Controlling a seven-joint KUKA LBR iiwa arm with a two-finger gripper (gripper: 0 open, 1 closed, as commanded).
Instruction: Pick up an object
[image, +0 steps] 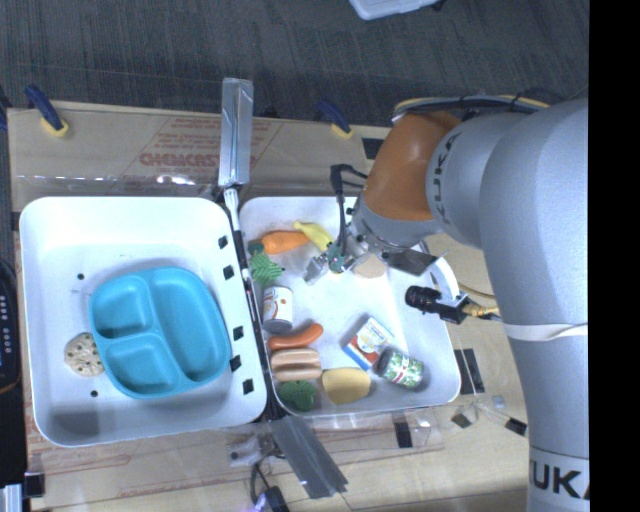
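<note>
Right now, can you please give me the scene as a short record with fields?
left bin: blue divided tray, cookie
right bin: carrot, banana, small can, hot dog, broccoli, potato, green can, small box
gripper: low over the right bin's upper part, near the banana
held: nothing seen between the fingers

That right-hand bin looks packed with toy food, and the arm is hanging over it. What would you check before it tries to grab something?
1. Gripper above the right bin: ok, over its upper part.
2. Gripper free of any object: cannot tell.
3. Target nearby: ok, carrot and banana lie just beside it.
4. Room around the target: not ok, those two touch, and both lie close to the bin wall.
5. Left bin uninvolved: ok, blue tray and cookie lie apart.
</note>
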